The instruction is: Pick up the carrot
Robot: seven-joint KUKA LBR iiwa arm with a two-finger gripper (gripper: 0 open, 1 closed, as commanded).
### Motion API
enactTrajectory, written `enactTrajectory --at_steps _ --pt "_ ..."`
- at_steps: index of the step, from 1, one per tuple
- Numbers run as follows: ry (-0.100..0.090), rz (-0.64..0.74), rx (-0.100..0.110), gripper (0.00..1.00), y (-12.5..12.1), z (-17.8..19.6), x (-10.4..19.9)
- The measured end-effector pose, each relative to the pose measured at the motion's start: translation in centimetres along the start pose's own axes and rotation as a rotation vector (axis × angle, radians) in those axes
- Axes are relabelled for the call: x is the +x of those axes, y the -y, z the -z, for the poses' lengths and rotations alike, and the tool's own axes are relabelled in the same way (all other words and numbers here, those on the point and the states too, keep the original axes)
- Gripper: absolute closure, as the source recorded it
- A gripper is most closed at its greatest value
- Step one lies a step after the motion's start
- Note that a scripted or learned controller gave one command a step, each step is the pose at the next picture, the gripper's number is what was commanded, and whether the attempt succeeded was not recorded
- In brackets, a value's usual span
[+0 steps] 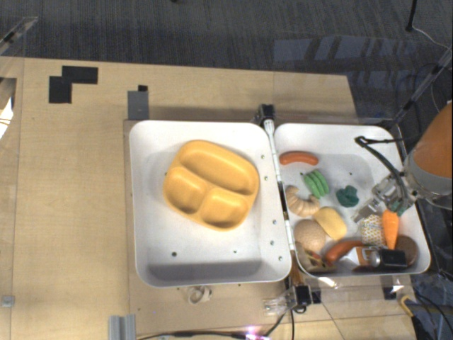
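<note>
grey arm (425, 179), orange band (433, 144), black cable (382, 154), metal pincer (386, 195)

no readable text, labels or numbers anywhere

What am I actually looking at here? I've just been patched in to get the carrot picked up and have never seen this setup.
You are looking down at a slant from one fixed camera above a wooden bench. On it sit two shallow white bins side by side. The left bin holds a yellow divided tray. The right bin holds a jumble of toy foods: a sausage, a green pod-like piece, a small dark green piece, a yellow lump and others. The carrot, orange, lies near that bin's right side. The robot arm reaches in from the right; its gripper sits just above the carrot. I cannot tell whether it grips anything.
</note>
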State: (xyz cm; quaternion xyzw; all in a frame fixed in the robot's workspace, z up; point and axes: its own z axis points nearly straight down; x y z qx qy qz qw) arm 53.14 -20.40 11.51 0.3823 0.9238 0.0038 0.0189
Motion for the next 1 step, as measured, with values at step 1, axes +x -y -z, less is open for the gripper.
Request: enactTrajectory --at_steps 1 --pt "-0.007 0.191 0.007 0.0 2.73 -2.13 2.35"
